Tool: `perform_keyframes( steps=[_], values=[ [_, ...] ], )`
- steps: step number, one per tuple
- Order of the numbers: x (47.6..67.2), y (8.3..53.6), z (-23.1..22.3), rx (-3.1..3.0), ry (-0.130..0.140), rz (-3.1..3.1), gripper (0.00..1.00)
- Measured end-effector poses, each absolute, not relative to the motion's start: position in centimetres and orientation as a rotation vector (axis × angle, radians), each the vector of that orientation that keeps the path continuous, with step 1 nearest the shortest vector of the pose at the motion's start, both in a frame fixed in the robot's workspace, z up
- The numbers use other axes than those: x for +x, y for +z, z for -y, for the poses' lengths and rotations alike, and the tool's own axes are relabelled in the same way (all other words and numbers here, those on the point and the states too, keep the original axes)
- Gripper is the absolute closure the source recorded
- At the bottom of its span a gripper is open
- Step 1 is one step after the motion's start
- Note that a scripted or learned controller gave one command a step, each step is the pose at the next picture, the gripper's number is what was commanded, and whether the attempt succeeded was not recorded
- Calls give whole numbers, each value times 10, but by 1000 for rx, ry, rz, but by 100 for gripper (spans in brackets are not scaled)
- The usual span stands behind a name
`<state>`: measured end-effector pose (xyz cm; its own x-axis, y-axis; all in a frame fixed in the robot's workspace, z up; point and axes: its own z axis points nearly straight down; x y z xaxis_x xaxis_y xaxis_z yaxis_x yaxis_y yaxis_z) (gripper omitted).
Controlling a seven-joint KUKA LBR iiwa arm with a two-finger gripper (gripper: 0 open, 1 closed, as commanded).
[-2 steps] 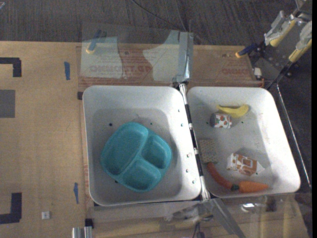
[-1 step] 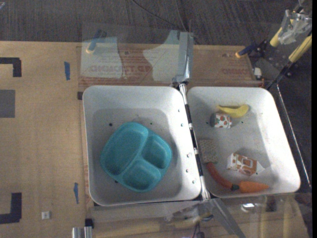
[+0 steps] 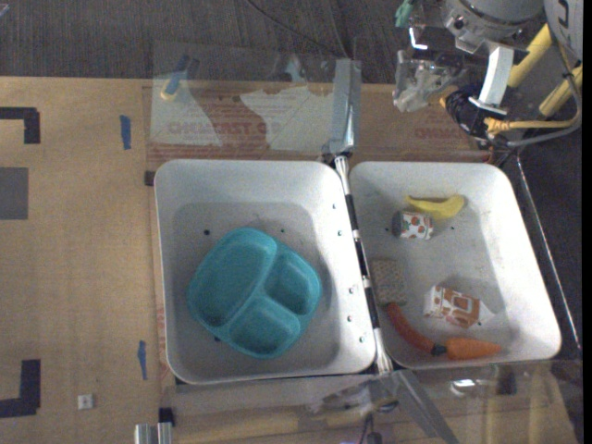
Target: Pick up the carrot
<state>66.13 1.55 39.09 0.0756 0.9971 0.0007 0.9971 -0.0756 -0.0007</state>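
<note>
Orange carrot (image 3: 473, 348) lies at your lower right bin (image 3: 536, 285) edge, untouched; gripper (image 3: 418, 80) hangs upper right, fingers' state unclear.

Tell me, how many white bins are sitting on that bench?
2. The shallow white left bin holds a teal divided plastic plate; the shallow white right bin beside it holds the orange carrot and other small items.

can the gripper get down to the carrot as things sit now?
Probably yes. The carrot lies uncovered near the right bin's front wall, nothing on top; the gripper hangs above the bin's back edge. That wall may crowd it.
</note>
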Motion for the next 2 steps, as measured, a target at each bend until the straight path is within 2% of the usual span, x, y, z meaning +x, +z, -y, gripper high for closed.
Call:
perform_keyframes(
  steps=[1,2],
  values=[
    [661,391,-15,-2304,0,2136,0],
    [667,386,-27,-2272,0,2171,0]
  ],
)
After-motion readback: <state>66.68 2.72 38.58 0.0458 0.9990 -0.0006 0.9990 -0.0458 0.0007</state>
